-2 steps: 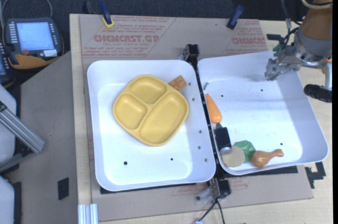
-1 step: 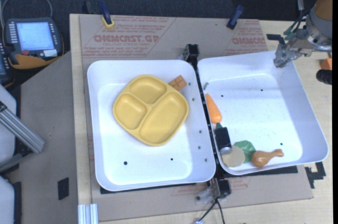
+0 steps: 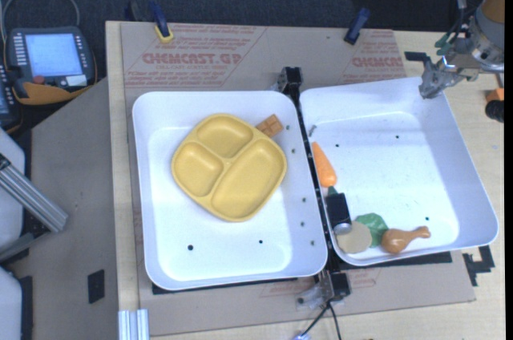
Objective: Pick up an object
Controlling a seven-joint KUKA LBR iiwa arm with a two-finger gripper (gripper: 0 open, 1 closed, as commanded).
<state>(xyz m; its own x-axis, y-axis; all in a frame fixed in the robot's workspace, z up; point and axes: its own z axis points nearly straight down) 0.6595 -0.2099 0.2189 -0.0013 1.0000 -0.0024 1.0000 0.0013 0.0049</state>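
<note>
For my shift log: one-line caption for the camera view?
End effector at right white bin's far corner; yellow divided plastic plate in left white bin.

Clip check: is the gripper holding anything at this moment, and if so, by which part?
Nothing is held. The gripper hangs at the far right corner of the right bin, apart from the carrot, drumstick and other items along the bin's left and near sides.

One fixed camera looks down at a slant over both white bins [image 3: 160, 250] from above.

Bright, even overhead light falls on two white bins [image 3: 385, 130]; their floors glare slightly, shadows are soft, and the dark surroundings look mildly grainy.
</note>
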